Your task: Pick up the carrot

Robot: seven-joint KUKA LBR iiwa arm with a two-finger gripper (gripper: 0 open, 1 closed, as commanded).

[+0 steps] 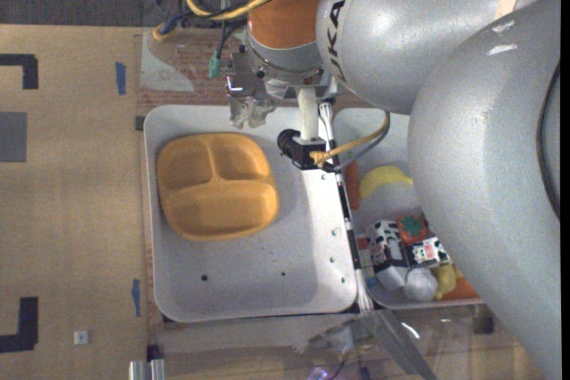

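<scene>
A small orange piece with a green end (411, 228), possibly the carrot, lies in the right bin (389, 122) among other toys, mostly hidden by the arm. My gripper (250, 112) hangs over the far edge of the left bin (258, 298), just beyond the yellow plate and well away from that orange piece. Nothing shows in the gripper.
A yellow divided plate (215, 184) lies in the left bin's far half. In the right bin sit a yellow rounded toy (385, 183), a black-and-white toy (386, 241), a white object (419, 284) and another orange patch (352, 176). The grey arm (427, 40) covers most of the right bin.
</scene>
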